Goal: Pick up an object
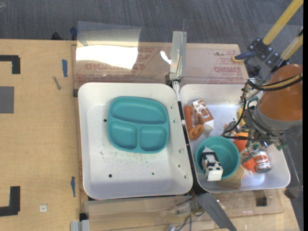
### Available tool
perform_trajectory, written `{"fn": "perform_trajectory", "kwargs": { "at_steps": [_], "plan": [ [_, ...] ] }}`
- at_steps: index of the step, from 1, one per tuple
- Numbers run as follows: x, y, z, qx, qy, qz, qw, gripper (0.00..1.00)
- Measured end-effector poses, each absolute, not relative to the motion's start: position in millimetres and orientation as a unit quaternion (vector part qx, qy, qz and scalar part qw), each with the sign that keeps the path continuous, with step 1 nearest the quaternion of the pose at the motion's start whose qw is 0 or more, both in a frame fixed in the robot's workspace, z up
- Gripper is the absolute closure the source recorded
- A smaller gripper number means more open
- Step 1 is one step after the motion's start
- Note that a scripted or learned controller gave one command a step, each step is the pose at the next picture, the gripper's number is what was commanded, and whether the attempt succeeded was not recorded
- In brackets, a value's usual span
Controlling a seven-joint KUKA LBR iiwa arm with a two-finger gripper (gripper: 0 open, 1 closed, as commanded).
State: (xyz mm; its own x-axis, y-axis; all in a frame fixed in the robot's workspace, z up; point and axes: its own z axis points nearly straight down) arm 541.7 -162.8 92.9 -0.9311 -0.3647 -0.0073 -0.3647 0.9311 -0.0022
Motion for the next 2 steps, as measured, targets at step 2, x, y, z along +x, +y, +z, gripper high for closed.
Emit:
{"fn": "perform_trajectory", "kwargs": {
  "at_steps": [2],
  "plan": [
    [575.5, -189.5, 222.5, -0.265, 0.964, -0.0031, 0.006, 1.0]
  ]
}}
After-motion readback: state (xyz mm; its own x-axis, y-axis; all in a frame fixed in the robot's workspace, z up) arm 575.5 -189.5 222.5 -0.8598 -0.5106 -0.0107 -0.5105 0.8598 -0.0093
